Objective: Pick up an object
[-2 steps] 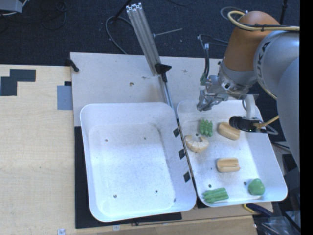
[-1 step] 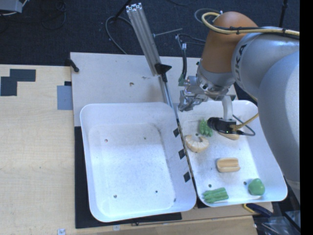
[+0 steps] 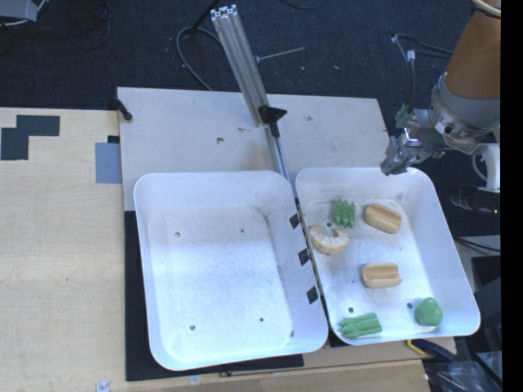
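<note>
Bright, even overhead light. The white bins (image 3: 216, 219) glare slightly. The dark floor (image 3: 122, 31) at the frame's top looks grainy and soft.

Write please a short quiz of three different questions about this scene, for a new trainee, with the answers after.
1. True or false: all the objects lie in the right bin.
2. Multiple choice: where is the tool? A) over the left bin B) at the far rim of the right bin C) touching the green ball
3. Fill in: next to the green sprig, toward the right, lies a tan ____.

Key
1. True. Two tan rolls, the sprig, a pale piece, a green bundle and the ball are all there.
2. B
3. roll
</note>
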Available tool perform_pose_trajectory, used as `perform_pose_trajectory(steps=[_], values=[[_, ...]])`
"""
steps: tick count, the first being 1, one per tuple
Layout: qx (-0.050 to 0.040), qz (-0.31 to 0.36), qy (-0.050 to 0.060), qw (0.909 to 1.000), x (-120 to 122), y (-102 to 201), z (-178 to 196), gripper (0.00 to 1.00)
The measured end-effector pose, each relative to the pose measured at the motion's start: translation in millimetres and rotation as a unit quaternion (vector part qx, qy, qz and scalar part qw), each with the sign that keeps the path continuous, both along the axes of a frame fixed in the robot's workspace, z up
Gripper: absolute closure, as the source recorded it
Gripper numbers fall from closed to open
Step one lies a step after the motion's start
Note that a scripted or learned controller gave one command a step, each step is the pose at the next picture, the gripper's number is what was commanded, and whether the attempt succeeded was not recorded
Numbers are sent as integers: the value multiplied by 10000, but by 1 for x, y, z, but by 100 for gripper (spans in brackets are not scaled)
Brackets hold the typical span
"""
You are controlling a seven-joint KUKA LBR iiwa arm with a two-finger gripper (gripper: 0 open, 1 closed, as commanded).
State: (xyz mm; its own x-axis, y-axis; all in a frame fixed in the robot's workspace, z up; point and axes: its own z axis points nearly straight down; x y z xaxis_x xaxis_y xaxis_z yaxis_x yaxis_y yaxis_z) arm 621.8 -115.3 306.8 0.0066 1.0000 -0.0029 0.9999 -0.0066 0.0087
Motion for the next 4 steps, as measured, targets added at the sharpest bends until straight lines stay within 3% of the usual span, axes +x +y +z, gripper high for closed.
perform_pose_trajectory(steps=[1,2,3,4], values=[[19,33,80,10000,32,16,-78,100],[14,32,47,10000,33,15,-74,0],[13,28,46,10000,33,14,-64,100],[20,50,59,10000,49,67,-98,100]])
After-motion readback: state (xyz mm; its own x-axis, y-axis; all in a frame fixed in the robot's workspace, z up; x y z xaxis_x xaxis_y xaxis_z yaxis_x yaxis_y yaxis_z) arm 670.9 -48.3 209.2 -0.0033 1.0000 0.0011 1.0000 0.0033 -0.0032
